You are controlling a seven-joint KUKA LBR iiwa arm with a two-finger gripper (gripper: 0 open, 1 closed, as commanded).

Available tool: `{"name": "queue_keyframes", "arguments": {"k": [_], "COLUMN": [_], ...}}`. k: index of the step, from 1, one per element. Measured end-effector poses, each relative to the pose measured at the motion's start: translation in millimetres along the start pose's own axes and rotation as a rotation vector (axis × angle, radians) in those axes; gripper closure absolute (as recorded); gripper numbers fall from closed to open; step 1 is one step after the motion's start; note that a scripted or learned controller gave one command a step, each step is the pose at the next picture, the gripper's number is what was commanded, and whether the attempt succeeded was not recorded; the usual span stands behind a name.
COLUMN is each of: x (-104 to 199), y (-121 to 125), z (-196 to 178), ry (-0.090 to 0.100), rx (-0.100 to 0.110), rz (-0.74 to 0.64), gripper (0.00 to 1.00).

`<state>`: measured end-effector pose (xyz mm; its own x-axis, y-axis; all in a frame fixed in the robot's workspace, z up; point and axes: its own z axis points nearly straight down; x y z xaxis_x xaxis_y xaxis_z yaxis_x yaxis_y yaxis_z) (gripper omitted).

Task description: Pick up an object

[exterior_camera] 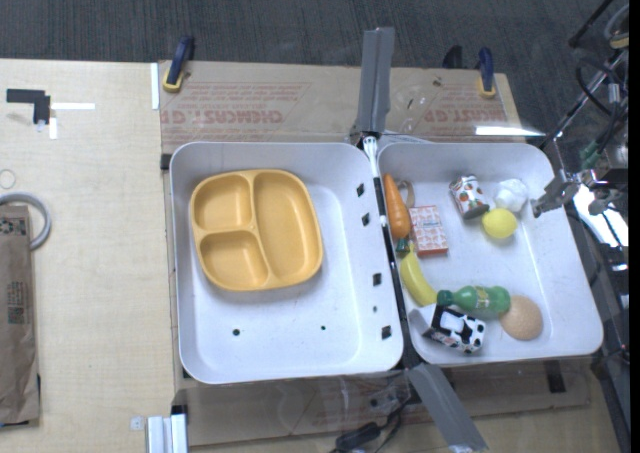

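White plastic bins were pictured side by side on the worktop [90, 141], the left bin [275, 356] bearing a yellow divided plate [257, 229] and the right bin [560, 286] crowded with small objects for the pick. A carrot [397, 206], a red carton [429, 230] and a banana [417, 279] were seen along its left side; a small can [467, 196], a white lump [511, 193] and a yellow ball [499, 224] lay at the far right; a green bottle [476, 299], a black-and-white toy [458, 328] and a tan round [522, 318] sat near the front edge.

The gripper [560, 193] was caught at the bin's far right rim, apart from every object and nearest the ball and lump. Whether it was spread or pressed together could not be told, so small and dark was it against the arm's clutter.

A miss was judged likely: the ball could be rolled away by a glancing touch, and the tightly packed can, lump and ball could be nudged together. The bin wall could also be struck in a descent that close to the rim.

Most of the arm was cut off at the right edge. The toy's form and the lump's nature were hard to make out.
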<state>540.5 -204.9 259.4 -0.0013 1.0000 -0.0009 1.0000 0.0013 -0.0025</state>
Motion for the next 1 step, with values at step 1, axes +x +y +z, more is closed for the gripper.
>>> {"name": "queue_keyframes", "arguments": {"k": [1], "x": [0.0], "y": [0.0], "z": [0.0], "ry": [0.0], "rx": [0.0], "rz": [0.0], "gripper": [0.0]}}
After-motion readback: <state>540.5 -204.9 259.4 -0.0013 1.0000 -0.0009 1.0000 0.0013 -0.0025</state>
